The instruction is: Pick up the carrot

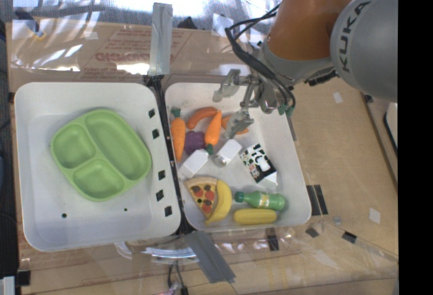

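Step in hand: approach. The carrot is not yet grasped; the gripper hangs over the far part of the right bin, and the next move calls for centring over one carrot and descending with the fingers astride it, clear of the neighbours packed close around.

Right bin [301,182], near edge: corn cob [255,216] lying along the front wall; just behind it a green bottle [262,201] on its side; to their left a pizza slice [201,193] with a banana [221,203] curved against it.

Right bin, middle: black-and-white carton [258,164] toward the right wall; two white blocks, one [194,163] near the divider, one [229,151] beside the carton; purple piece [195,141], likely an eggplant, between the orange items.

Right bin, far part: carrot [178,138], upright along the divider wall, green top pointing away. A second, slimmer carrot [214,130] leans beside the purple piece, and an orange curved item [202,116] lies across behind them; what it is cannot be told.

Gripper [238,126]: over the far right of this cluster, near the slim carrot's tip; nothing is seen between its fingers, and whether they stand wide or narrow cannot be told.

Left bin [30,172]: green divided plate [100,153], three compartments, nothing in them.

Beyond: cardboard [88,50] under and behind the bins.
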You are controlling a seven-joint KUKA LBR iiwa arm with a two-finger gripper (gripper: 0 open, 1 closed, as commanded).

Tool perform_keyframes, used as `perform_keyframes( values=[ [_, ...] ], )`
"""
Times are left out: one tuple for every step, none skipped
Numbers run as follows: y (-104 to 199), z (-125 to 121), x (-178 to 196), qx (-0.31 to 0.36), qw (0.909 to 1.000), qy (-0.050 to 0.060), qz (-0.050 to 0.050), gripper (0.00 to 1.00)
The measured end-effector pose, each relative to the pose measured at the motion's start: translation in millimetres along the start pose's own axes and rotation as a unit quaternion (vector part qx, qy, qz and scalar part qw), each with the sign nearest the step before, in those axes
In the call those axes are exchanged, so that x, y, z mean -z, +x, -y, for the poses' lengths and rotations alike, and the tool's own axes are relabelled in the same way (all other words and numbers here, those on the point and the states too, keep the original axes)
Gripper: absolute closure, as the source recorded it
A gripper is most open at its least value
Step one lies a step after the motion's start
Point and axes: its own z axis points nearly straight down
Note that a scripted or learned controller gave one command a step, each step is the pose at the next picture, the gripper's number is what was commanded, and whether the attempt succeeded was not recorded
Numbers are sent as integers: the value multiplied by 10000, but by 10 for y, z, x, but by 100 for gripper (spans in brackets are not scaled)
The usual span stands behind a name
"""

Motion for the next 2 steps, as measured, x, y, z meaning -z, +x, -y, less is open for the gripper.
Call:
perform_keyframes(
  values=[
    [-34, 94, -1255, -32, 10000, 3, 76, 0],
    [-109, 179, -1371, -39, 9999, 25, 127, 0]
  ],
)
